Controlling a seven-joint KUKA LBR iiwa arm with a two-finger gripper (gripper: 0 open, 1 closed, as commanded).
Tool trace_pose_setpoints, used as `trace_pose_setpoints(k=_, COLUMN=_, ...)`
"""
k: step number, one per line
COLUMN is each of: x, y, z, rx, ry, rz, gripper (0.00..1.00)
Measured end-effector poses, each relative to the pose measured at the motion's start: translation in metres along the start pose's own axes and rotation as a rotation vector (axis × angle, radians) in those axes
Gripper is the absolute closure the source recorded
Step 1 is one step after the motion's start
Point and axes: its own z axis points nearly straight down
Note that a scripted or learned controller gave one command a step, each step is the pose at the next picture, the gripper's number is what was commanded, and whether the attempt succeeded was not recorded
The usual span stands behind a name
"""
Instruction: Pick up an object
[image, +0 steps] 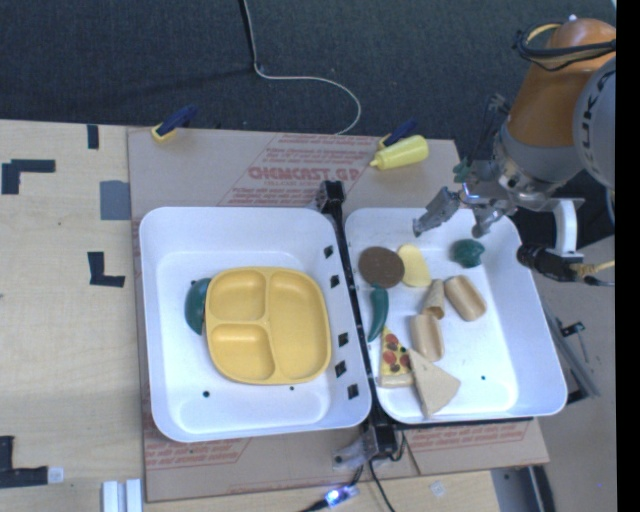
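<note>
Where open, tool (462, 218) above bin rim (437, 211).

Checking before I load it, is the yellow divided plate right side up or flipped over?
Right side up. The yellow divided plate lies in the left bin with its three compartments facing upward, rims visible around each.

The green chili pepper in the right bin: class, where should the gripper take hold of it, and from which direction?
Probably grip the green chili pepper mid-body from above, fingers across its narrow width. It lies flat, long and slim, close beside the bin's left wall, so a sideways approach looks blocked.
</note>
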Motion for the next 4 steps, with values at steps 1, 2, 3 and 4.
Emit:
trace_pose_setpoints(k=1, x=-0.002, y=0.003, z=0.064, rx=0.005, ry=0.0, rz=-0.001, gripper=0.0)
trace_pose_setpoints(k=2, x=0.002, y=-0.003, z=0.127, rx=0.005, ry=0.0, rz=-0.001, gripper=0.0)
trace_pose_setpoints(k=3, x=0.004, y=-0.002, z=0.164, rx=0.0, ry=-0.001, rz=-0.002, gripper=0.0)
trace_pose_setpoints(k=4, x=0.004, y=-0.001, z=0.152, rx=-0.003, ry=-0.002, rz=-0.002, gripper=1.0)
